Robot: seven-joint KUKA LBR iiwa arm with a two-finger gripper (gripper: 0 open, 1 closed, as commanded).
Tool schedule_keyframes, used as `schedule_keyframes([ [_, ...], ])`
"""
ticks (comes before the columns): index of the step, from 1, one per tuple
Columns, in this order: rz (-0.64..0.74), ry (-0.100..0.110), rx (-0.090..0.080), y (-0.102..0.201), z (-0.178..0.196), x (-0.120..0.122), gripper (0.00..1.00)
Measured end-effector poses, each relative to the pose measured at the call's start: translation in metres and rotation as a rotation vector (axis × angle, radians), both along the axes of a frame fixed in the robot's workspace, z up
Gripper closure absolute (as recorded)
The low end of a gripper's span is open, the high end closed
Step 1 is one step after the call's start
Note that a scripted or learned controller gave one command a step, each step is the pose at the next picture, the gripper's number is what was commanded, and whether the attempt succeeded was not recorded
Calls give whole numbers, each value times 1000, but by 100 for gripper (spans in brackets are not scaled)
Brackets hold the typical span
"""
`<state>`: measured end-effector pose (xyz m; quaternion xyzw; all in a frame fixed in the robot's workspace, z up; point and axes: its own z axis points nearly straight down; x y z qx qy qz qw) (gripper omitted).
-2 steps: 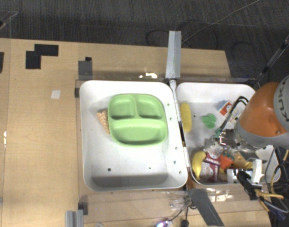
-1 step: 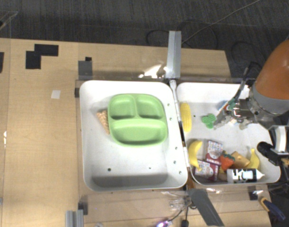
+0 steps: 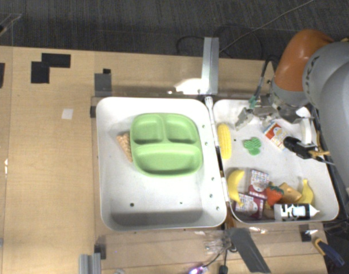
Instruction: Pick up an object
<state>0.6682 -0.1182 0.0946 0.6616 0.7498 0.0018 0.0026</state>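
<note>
My gripper (image 3: 249, 114) hangs over the far part of the right bin (image 3: 334, 207), reaching in from the right below the orange band (image 3: 294, 53). Nothing shows in its grasp. Just left of it and nearer the camera lies a yellow corn cob (image 3: 224, 141) along the bin's left wall. A small green toy (image 3: 253, 146) sits a little below the gripper. A red and white carton (image 3: 275, 133) lies to the gripper's right, partly under the arm.
The right bin's front holds a yellow banana-like piece (image 3: 235, 182), purple packets (image 3: 254, 194), an orange carrot (image 3: 275, 196), a black and white bottle (image 3: 294, 212) and a banana (image 3: 306, 191). The left bin (image 3: 114, 204) bears a green divided plate (image 3: 164, 142) over a brown item (image 3: 124, 145).
</note>
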Motion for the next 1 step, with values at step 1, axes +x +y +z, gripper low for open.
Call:
schedule_keyframes([
  [1,74,-9,-4,22,-4,-38,0],
])
